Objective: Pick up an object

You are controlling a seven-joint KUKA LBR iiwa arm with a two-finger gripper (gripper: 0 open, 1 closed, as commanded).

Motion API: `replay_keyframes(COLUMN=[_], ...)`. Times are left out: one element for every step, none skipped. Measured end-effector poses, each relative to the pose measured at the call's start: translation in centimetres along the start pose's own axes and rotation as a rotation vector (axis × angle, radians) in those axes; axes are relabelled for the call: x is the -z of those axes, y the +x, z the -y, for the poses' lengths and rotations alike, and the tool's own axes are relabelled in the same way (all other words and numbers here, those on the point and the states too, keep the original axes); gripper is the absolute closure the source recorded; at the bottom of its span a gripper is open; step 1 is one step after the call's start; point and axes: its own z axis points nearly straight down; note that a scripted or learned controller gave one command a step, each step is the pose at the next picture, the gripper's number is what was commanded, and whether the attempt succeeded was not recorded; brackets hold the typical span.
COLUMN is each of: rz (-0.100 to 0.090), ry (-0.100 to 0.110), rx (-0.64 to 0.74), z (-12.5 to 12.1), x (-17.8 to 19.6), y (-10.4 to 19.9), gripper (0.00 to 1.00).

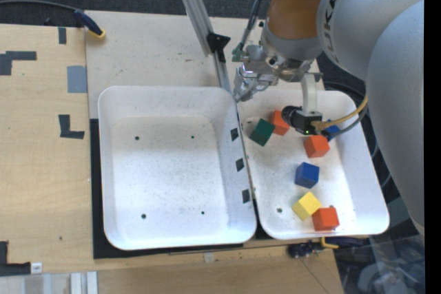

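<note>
Camera view: the green block (262,132) is seen in the right bin (358,213), close to the dividing wall, with an orange block (280,122) just beside it. The gripper (242,89) is placed above, and nothing is visibly held; its opening cannot be told. The wall may be struck in descent.

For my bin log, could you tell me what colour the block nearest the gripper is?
Dark green: the green block, best seen in the camera view, lies just below the gripper.
</note>
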Motion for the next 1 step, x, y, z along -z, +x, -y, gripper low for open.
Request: replay_keyframes(rz=[0.0], ry=[0.0], rx=[0.001], z=[-0.14], x=[-0.33], y=[5.92], gripper=[1.0])
